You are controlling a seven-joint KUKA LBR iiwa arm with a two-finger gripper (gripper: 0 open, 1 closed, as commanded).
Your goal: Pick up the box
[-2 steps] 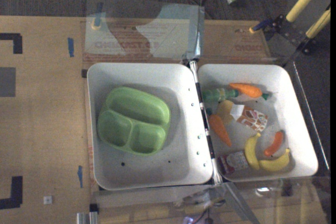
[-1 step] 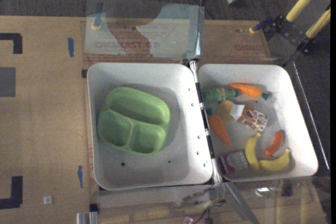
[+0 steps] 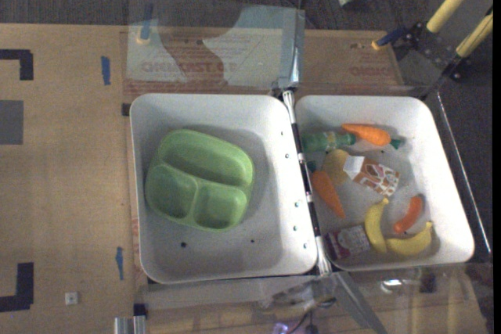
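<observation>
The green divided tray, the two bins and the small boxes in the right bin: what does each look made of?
Green divided tray: probably moulded plastic, matte, with rounded compartments in one even colour.
Left bin and right bin: likely plastic, smooth white, with rounded corners and soft sheen.
White and red box and dark red box: apparently printed cardboard, flat-faced with graphics, too blurred to be sure.

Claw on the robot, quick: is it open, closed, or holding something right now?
Claw: cannot be told.
The red box and the white carton lie loose in the right bin.
</observation>
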